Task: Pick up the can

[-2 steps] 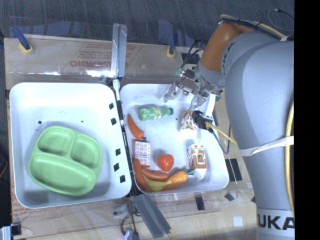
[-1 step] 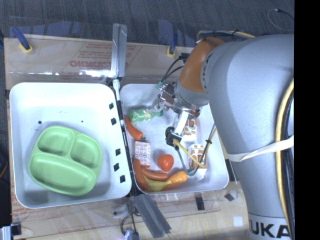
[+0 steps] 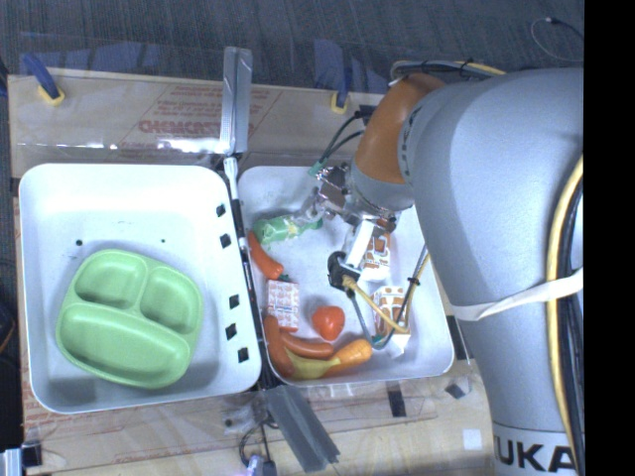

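Observation:
A cylinder with a white and orange label, which looks like the can [image 3: 377, 252], lies in the right bin [image 3: 429, 363] near its right wall, partly covered by the arm. My gripper [image 3: 325, 200] hangs low over the bin's back part, left of the can and just off the right end of a green wrapped item [image 3: 277, 230]. Nothing shows between the fingers.
In the right bin lie an orange carrot [image 3: 262, 255], a printed packet [image 3: 283, 300], a red tomato [image 3: 328, 320], a sausage [image 3: 301, 345], a banana [image 3: 316, 367] and another white-orange packet [image 3: 391, 305]. The left bin [image 3: 60, 191] holds a green divided plate [image 3: 129, 317].

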`<state>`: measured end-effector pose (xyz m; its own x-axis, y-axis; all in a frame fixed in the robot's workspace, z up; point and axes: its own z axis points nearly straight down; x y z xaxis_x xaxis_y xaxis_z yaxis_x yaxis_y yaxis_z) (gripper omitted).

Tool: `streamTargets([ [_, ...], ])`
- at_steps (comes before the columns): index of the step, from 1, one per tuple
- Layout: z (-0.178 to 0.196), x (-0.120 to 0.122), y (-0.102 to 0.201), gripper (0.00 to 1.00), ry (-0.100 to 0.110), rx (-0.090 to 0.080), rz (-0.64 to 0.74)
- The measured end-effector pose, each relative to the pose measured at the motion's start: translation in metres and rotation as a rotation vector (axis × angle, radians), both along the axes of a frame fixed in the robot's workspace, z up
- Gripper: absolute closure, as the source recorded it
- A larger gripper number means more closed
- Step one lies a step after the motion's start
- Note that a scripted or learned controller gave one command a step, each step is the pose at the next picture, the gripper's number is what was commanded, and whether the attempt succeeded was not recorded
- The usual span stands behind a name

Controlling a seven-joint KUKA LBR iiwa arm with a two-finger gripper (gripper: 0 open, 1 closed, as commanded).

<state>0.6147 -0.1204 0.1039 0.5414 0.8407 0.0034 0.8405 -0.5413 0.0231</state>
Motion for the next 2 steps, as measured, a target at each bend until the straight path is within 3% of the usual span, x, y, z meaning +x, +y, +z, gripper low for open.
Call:
streamTargets([
  [1,0.018,0.039,-0.053,0.0,0.022,0.01,0.027],
  [2,0.0,-0.016,-0.045,0.0,-0.007,0.01,0.088],
])
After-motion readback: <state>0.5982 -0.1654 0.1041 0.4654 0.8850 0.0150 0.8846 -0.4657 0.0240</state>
